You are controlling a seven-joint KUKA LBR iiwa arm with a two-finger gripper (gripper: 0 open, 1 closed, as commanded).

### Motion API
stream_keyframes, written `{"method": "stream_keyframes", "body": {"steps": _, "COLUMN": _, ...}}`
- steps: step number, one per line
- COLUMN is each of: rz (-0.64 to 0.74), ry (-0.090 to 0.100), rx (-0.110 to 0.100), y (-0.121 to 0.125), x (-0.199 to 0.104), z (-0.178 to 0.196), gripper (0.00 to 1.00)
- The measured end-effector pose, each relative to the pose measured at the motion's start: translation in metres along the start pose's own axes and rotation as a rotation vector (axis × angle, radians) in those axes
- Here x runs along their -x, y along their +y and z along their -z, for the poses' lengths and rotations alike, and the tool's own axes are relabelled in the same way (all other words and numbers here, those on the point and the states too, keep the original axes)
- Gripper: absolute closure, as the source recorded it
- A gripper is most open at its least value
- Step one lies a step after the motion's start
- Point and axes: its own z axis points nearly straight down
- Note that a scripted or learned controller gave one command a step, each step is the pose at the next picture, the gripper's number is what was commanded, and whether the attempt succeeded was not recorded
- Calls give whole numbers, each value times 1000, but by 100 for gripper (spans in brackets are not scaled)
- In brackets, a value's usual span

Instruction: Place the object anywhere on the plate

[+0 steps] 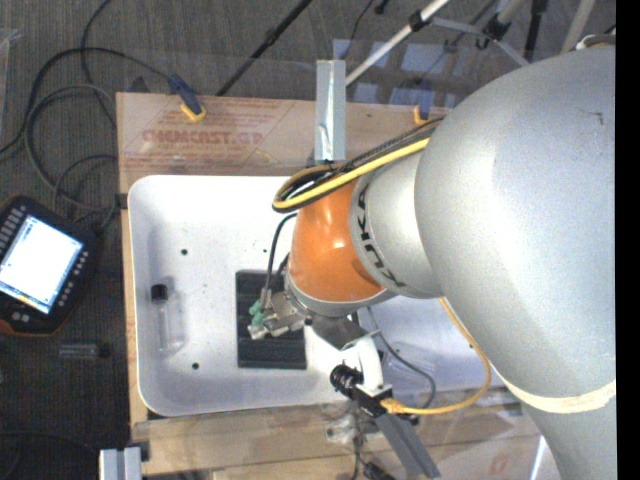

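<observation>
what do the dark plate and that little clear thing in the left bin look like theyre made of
Dark plate: matte, black, flat and square-edged with no glare, probably plastic or rubber.
Clear thing: see-through tube with a black cap, faint highlights, likely clear plastic, possibly glass.
White bin: smooth, softly glossy, looks like moulded plastic.

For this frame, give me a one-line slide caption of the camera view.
KUKA arm reaches over the left white bin, wrist above a dark square plate, with a small clear vial lying apart to its left.

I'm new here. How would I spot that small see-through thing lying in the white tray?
Start at the white bin on the left of the bench. Near its left wall lies a clear little tube with a black cap at its upper end, lengthwise along that wall. It sits apart from the dark square plate under the arm; it is the transparent one.
</observation>
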Motion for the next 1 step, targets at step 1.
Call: {"method": "stream_keyframes", "body": {"steps": 1, "rz": 186, "ry": 3, "rx": -23, "y": 20, "x": -91, "z": 26, "gripper": 100}}
